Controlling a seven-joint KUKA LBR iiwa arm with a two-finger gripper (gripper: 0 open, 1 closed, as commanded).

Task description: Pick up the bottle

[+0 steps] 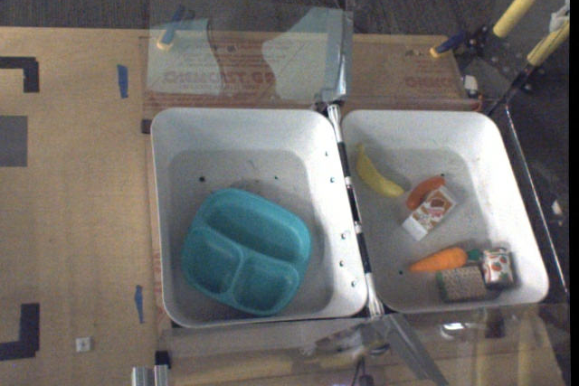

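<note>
You are looking down on two white bins, and you cannot tell the gripper's pose or whether it is spread or pressed together.

The left bin [172, 149] is holding one teal plate [246, 250] with three compartments, lying flat toward the near side. The right bin [507, 194] is holding six things: one yellow banana [375, 176], one red-orange piece [425, 191], one small white bottle [430, 213] with a red label, one carrot [439, 260], one grey-green block [461, 283] and one small red and white box [497, 267].

The bottle is lying on its side near the middle of the right bin, touching the red-orange piece just behind it, with the banana near on its left and the carrot near in front. Its long axis is running at a slant, from the near left up toward the far right. Its plain white end is pointing near left, toward the wall between the bins; you cannot tell which end is carrying the cap.
</note>
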